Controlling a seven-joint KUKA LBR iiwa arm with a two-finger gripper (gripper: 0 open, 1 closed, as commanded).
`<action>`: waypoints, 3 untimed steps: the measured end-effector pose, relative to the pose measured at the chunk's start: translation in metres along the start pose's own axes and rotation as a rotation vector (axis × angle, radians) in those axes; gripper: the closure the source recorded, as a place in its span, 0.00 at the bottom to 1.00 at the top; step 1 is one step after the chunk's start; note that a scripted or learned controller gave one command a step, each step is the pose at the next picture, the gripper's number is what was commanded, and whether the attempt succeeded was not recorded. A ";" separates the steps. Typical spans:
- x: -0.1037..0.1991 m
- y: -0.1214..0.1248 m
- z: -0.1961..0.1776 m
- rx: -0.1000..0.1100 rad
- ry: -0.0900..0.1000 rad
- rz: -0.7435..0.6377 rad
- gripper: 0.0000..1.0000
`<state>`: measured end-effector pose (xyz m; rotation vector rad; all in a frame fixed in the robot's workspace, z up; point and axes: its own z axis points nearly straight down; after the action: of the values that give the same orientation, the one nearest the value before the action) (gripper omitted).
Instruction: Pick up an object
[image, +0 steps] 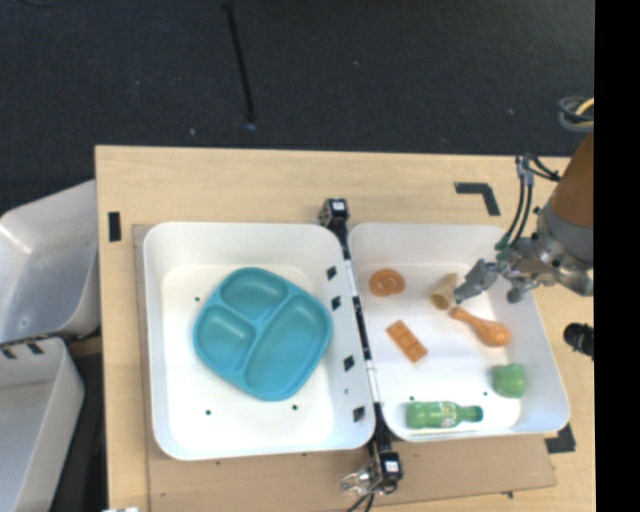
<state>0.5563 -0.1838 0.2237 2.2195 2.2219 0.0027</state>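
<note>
The right bin (530, 330) holds an orange ring-shaped piece (387, 283), a short tan cylinder (443, 293), an orange drumstick-shaped toy (481, 326), an orange rectangular cracker (407, 341), a green lump (510, 380) and a green bottle (443, 412) lying on its side. My gripper (497, 288) hangs over the upper right part of this bin, just above the drumstick and right of the tan cylinder. It is open, with nothing between its fingers. The left fingertip (470, 288) is close to the cylinder.
A blue divided plate (262, 332) lies in the left bin (170, 400). A raised divider (352, 320) separates the two bins. Cables (522, 200) run down beside the arm at the right. A white container (40, 270) stands left of the bench.
</note>
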 end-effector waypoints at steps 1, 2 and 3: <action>0.008 0.000 0.052 0.002 -0.002 0.003 0.00; 0.011 0.000 0.114 0.007 -0.002 0.004 0.00; 0.009 0.000 0.123 0.002 -0.003 0.007 0.00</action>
<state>0.5562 -0.1746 0.1010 2.2270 2.2141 -0.0031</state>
